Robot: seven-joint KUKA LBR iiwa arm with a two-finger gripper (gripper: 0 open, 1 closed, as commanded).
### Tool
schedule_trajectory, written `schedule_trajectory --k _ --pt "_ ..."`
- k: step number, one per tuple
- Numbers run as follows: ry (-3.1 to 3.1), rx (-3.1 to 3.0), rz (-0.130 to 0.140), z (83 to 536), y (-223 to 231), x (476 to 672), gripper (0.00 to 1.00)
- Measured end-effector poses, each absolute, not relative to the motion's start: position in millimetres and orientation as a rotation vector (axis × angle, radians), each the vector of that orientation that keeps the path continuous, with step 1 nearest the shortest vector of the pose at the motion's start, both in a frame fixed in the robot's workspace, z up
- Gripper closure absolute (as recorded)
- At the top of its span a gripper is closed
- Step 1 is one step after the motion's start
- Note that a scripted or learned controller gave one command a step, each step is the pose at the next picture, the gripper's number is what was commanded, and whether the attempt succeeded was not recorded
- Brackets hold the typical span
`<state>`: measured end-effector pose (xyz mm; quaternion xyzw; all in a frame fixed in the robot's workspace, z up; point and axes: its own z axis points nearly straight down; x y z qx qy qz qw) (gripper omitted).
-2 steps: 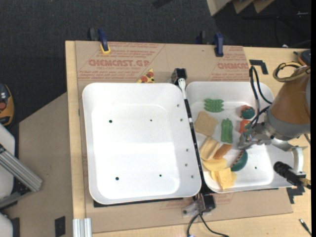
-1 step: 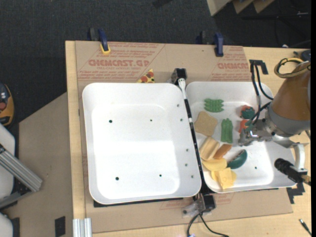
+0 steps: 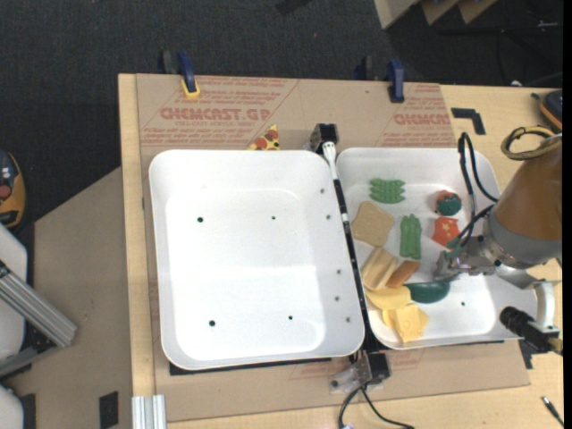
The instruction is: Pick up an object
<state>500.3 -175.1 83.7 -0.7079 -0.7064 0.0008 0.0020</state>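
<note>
The gripper (image 3: 450,264) hangs low in the right bin (image 3: 474,322), just above a glossy dark-green bowl-shaped piece (image 3: 429,290). Flat tan and yellow slabs (image 3: 391,284) lie beside it. Whether it grips anything, I cannot tell.

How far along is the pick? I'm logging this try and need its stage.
Done: the arm has reached into the right bin, and the gripper is low among the toy food. In hand: it sits just above the dark green piece, beside the red piece; nothing visibly lifted. Left: grasp and raise one item. The left bin plays no part so far.
</note>
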Motion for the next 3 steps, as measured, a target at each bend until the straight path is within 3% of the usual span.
schedule_trajectory --k 1,3 --pt "-2.216 -2.223 0.001 85 -214 484.7 1.0" --pt "-2.219 -2.221 0.001 90 -219 478.6 1.0"
